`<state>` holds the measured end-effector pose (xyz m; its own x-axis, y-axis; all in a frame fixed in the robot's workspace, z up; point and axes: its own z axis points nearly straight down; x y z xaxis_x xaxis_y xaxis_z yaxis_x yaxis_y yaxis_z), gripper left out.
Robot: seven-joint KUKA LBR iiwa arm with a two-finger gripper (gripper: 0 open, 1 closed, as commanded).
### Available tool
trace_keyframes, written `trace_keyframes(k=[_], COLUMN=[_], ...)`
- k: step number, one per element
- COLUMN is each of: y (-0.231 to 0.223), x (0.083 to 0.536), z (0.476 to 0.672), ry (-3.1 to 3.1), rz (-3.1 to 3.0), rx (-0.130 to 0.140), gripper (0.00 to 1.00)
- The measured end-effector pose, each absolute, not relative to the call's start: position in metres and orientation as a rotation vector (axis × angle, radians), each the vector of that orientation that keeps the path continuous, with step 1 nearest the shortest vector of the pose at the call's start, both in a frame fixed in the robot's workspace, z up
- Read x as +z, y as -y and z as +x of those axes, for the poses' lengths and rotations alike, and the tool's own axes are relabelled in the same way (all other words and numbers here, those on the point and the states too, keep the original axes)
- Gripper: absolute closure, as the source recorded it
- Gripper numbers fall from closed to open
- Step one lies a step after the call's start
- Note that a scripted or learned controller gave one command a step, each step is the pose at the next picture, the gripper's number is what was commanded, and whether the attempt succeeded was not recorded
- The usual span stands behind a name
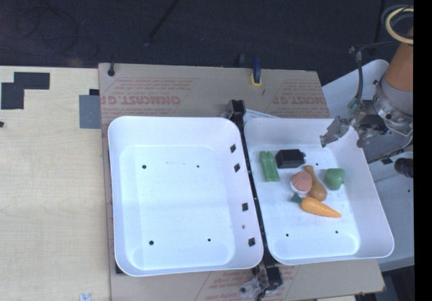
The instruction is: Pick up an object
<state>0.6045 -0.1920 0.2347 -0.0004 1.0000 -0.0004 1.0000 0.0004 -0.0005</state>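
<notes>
Objects for picking lie together in the right bin (375, 220), all in its far half. A green block (269, 165) lies nearest the divide between the two bins, with its long side running away from the camera. Just beside it, to the right and a little farther back, is a small black box (290, 157). Nearer the camera is a tight cluster. A pink piece (301, 181) touches a brown piece (316, 187), and an orange carrot (320, 208) lies just in front of them, its tip pointing right. A small green pepper (334, 177) sits just to the right of the brown piece.

The tool (347, 132) hangs over the far right corner of the right bin, above its rim, well apart from the cluster and nearest the pepper. Nothing can be seen held in it. Whether it is spread or pressed together I cannot tell from this slant. The arm (399, 70) comes in behind it from the right, and its orange band shows above the wrist.

The left bin (175, 198) stands side by side with the right one, their rims touching along the middle. Both rest on a sheet of printed cardboard (175, 90), which lies on the pale wooden tabletop (47, 192). A blue clamp (256, 71) grips the cardboard's far edge.
</notes>
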Motion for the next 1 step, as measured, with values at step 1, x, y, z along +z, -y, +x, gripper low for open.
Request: trace_keyframes(k=[1], y=[0.1976], x=[0.1438], z=[0.5066], ry=[2.206], rz=[-2.214], rx=[0.013], gripper=[0.00])
